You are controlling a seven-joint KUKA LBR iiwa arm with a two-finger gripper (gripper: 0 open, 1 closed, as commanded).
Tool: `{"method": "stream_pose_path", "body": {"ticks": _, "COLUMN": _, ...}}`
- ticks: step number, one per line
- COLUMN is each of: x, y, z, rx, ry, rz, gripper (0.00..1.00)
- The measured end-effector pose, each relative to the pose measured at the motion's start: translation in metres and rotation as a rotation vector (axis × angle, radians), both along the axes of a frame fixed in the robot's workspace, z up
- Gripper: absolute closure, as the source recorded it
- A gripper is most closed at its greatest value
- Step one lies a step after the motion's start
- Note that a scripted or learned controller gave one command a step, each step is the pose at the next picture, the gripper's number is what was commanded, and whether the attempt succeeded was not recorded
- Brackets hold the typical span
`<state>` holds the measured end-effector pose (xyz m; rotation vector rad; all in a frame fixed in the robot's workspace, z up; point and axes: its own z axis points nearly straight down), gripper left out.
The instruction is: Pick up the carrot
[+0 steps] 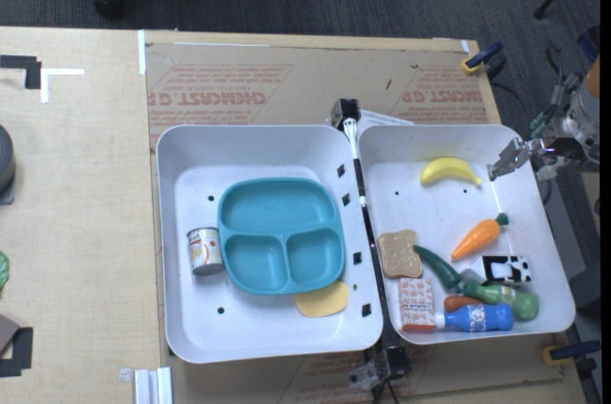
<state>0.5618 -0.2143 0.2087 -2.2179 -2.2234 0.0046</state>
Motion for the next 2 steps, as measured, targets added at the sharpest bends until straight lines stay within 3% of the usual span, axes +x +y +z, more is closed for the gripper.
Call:
{"method": "stream_pose_path", "body": {"ticks": 1, "x": -0.058, "y": 0.003, "z": -0.119, "rx": 0.024, "ry": 0.006, "rz": -0.014, "gripper": 0.00}}
{"method": "stream_pose_path", "body": {"ticks": 2, "x": -0.056, "y": -0.002, "z": -0.109, "rx": 0.009, "ry": -0.004, "rz": -0.021, "gripper": 1.00}}
